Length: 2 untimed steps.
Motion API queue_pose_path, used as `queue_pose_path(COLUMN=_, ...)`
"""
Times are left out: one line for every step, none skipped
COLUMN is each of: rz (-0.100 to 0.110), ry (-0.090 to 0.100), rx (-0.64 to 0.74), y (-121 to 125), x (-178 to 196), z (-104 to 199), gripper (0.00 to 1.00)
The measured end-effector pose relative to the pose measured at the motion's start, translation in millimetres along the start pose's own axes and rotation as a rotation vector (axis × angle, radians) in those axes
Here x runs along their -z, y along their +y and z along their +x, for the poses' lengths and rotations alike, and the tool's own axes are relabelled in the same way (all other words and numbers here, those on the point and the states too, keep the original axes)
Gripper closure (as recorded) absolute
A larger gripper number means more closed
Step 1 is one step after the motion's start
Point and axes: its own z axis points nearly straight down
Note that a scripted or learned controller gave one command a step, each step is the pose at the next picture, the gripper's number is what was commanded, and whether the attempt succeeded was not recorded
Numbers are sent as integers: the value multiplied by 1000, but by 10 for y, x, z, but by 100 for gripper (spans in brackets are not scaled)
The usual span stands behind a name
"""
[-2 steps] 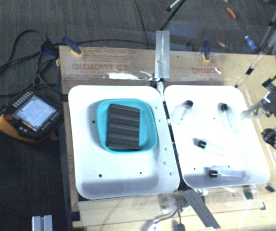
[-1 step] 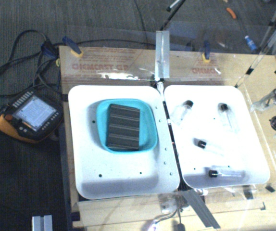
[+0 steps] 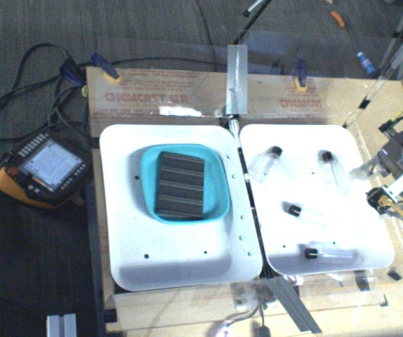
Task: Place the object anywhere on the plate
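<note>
The dark ridged block (image 3: 181,184) already lies on the teal plate (image 3: 219,188), while the gripper (image 3: 391,181) waits at the right, its state unclear.

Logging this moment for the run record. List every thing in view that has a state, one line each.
teal plate: in the left bin, flat, bearing the dark block.
dark ribbed block: lying flat on the plate.
four clear tubes with black caps: scattered flat in the right bin, apart from each other.
end effector: at the right bin's right edge, holding nothing visible.
pendant: screen lit, on the floor.
</note>
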Motion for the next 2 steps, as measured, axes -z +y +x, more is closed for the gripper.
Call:
queue_pose_path(rz=0, ry=0, rx=0, y=0, x=0, z=0, gripper=0)
queue_pose_path(rz=-2, ry=0, rx=-102, y=3, x=601, z=0, gripper=0)
